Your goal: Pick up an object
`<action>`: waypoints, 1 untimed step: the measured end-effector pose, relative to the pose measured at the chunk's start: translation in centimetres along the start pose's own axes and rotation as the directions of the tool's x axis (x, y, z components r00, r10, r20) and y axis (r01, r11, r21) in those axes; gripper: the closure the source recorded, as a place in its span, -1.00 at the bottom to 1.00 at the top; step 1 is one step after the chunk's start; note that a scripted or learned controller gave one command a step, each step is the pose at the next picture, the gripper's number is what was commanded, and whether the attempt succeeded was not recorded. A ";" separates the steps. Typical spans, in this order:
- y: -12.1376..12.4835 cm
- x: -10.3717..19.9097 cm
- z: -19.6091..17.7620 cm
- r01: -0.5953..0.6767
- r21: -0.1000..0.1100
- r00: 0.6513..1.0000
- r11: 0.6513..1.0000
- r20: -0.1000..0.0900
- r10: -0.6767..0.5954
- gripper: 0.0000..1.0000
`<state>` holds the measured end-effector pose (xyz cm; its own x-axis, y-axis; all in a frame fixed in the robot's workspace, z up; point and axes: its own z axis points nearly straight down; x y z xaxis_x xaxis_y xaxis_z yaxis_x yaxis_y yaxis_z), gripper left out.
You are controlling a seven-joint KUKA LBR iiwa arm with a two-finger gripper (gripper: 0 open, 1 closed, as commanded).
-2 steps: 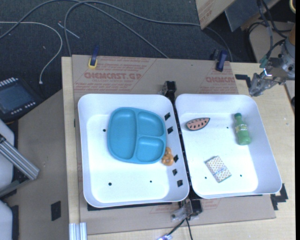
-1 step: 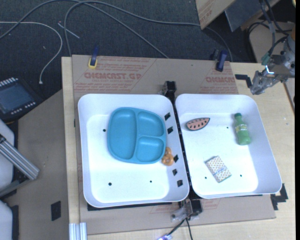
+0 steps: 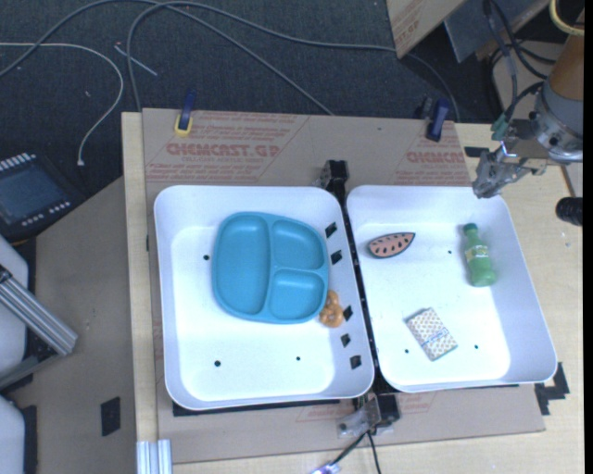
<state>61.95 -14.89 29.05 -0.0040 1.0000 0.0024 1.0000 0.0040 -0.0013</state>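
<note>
My gripper (image 3: 488, 180) hangs over the far right corner of the right bin (image 3: 528, 305), above and apart from everything in it. A green bottle (image 3: 478, 255) lies in that bin, just below the gripper. A watermelon-slice toy (image 3: 391, 244) rests near the bin's left wall. A small patterned white packet (image 3: 431, 332) sits toward the front. In the left bin (image 3: 185, 324) a blue divided plate (image 3: 270, 268) lies flat, with a small orange-brown piece (image 3: 331, 311) at its lower right edge.
The bins stand side by side on a cardboard-covered bench (image 3: 278, 139), joined by black clips (image 3: 334, 172) along the middle. Blue clamps (image 3: 186, 113) hold the board's far edge. Cables run across the dark floor behind. A cardboard box (image 3: 417, 23) stands at the back.
</note>
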 end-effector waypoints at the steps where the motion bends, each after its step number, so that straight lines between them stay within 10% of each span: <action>1: -2.1 4.9 -0.1 0.001 0.001 1.000 1.000 -0.001 -0.001 1.00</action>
<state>59.83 -9.99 29.16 -0.0053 1.0000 0.0031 1.0000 0.0053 -0.0021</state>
